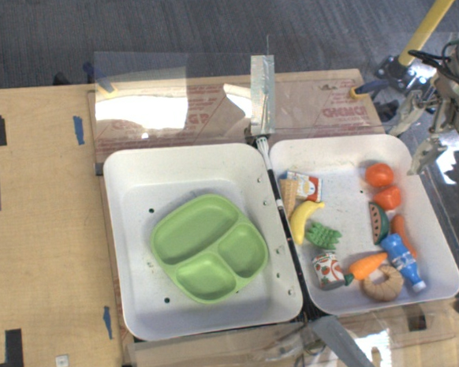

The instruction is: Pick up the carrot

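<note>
Wooden bench (43,233) with two white bins; carrot (368,266) lying toward the front of the right bin (340,156), touching the donut (382,285) and just beside the bottle (403,262). Gripper (426,154) up at that bin's far right corner, well apart from the carrot, spread or closed impossible to tell. Best to descend straight over the carrot's middle, straddle its narrow width, and stay off donut and bottle before closing.

Red printed lettering runs across the clear sheet (223,108) behind the bins in the upper middle of the frame, too blurred to read.
</note>
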### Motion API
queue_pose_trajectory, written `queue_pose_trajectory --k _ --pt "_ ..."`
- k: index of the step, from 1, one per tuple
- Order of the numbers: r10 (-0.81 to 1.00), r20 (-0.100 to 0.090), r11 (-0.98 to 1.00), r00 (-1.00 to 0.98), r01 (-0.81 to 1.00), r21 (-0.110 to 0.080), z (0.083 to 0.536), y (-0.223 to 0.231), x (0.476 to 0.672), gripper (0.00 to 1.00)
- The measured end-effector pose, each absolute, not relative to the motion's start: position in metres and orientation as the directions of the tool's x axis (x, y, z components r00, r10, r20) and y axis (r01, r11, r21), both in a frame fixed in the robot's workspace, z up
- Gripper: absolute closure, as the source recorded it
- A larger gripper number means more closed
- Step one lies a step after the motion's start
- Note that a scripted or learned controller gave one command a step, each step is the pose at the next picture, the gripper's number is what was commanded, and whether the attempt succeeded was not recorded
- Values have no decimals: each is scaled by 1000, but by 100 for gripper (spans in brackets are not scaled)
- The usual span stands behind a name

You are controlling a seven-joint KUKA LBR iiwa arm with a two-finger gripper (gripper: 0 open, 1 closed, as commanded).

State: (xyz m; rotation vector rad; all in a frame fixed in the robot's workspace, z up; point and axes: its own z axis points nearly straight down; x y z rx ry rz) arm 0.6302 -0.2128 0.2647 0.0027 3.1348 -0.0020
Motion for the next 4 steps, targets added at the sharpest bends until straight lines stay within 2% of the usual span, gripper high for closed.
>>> queue_pose_trajectory --k 1,2,3,4 --pt "-33 4 999 -999 -33 4 159 -148 606 0" --pt "-85 2 996 -996 -85 2 96 -129 548 0" --pt "-160 -18 987 -987 -159 -6 91 -110 505 0" --pt "-454 -17 891 -891 -453 -11 91 -144 493 0"
